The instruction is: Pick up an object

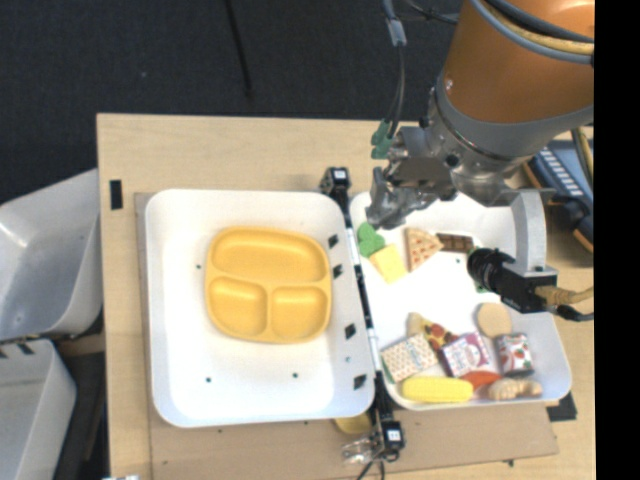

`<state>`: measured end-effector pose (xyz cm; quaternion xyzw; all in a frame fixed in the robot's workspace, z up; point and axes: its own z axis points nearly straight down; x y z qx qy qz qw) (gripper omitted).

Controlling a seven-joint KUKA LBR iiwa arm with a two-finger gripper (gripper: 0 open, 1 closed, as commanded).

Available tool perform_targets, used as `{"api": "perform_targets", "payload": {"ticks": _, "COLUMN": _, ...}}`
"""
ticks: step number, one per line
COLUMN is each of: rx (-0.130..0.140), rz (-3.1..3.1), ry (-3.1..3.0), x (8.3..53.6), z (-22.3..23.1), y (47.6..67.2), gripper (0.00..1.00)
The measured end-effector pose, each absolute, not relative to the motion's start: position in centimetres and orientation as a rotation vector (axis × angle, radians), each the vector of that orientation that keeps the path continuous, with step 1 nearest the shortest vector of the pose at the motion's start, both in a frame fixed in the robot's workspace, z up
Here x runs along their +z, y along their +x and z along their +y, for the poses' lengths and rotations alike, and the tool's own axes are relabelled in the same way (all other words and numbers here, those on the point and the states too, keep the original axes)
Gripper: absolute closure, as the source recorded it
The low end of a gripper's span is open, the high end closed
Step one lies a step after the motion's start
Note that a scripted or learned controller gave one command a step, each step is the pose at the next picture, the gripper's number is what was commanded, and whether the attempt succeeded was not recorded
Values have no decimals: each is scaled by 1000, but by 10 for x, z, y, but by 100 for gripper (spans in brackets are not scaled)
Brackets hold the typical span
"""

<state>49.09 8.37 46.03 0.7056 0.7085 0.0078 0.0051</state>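
Observation:
My gripper (385, 208) hangs over the far left corner of the right bin (452, 286), just above a green piece (370, 239) and a yellow block (387, 263). Beside them lie a pizza slice toy (421, 247) and a small brown piece (455, 243). At the bin's near end several toy foods crowd together: a corn cob (436, 390), a patterned packet (408, 356), a red-and-white packet (464, 352), a tan round piece (493, 319). I see nothing between the fingers.
The left bin (180, 368) holds a yellow divided plate (268, 283). Black clips line the wall between the two bins. A pale grey container (45, 258) stands off the bench's left edge.

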Motion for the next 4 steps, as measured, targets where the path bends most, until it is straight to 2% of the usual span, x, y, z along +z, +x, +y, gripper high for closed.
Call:
{"api": "perform_targets", "payload": {"ticks": 1, "rx": 2, "rz": 2217, "ry": 2221, "x": 459, "z": 44, "y": 490, "gripper": 100}}
{"api": "perform_targets", "payload": {"ticks": 2, "rx": -16, "rz": 2224, "ry": 2227, "x": 343, "z": 23, "y": 489, "gripper": 100}}
{"api": "perform_targets", "payload": {"ticks": 3, "rx": 1, "rz": 2227, "ry": 2215, "x": 363, "z": 57, "y": 490, "gripper": 100}}
{"api": "perform_targets", "payload": {"ticks": 4, "rx": 12, "rz": 2224, "ry": 2212, "x": 442, "z": 82, "y": 491, "gripper": 100}}
